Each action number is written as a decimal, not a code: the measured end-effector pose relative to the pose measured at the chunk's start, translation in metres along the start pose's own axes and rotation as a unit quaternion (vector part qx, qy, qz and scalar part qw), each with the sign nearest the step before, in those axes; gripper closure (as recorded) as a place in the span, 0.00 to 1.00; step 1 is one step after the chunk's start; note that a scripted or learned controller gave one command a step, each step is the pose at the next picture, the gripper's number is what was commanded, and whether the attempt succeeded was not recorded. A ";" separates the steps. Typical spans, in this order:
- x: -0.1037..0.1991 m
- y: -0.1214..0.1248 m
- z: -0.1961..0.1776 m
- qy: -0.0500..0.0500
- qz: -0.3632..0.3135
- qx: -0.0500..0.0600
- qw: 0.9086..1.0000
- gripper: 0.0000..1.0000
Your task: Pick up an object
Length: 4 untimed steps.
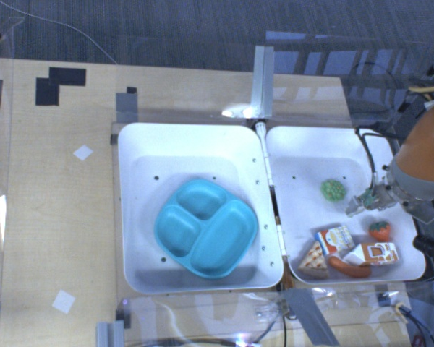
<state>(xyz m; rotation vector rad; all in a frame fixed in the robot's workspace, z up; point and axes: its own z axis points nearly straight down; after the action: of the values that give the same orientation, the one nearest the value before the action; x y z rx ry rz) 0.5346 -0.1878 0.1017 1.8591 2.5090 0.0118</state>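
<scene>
Two shallow white bins sit side by side on the table [50, 215]. The left bin [141, 157] holds a blue divided plate [206, 227] with three compartments, lying toward the near half of the bin. The right bin [304, 150] holds a cluster of small things: a green ball [333, 189] near the middle, a small red tomato-like piece [380, 230] toward the right wall, and along the near edge a small carton [335, 239], a second carton with orange print [376, 253], a pizza slice [313, 259] and a red sausage [349, 269] lying across the front of the cartons. The cartons, slice and sausage touch or overlap one another. The arm [423, 157] comes in from the right, its orange band over the right bin's right side. The end effector [369, 199] sits low between the green ball and the tomato piece, just beside both, apart from the carton cluster. Whether it is wide or narrow cannot be told, and nothing shows in its grip
</scene>
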 end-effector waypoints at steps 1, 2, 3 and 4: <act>0.067 0.038 -0.151 0.004 -0.025 0.005 1.000 1.00; 0.040 -0.015 -0.022 0.005 -0.009 0.007 1.000 1.00; 0.040 -0.015 -0.022 0.005 -0.009 0.007 1.000 0.00; 0.005 0.067 -0.010 0.004 -0.077 0.005 0.997 0.00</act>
<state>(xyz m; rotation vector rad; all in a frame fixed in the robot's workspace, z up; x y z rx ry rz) 0.5967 -0.1639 0.1125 1.6672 2.6552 0.0041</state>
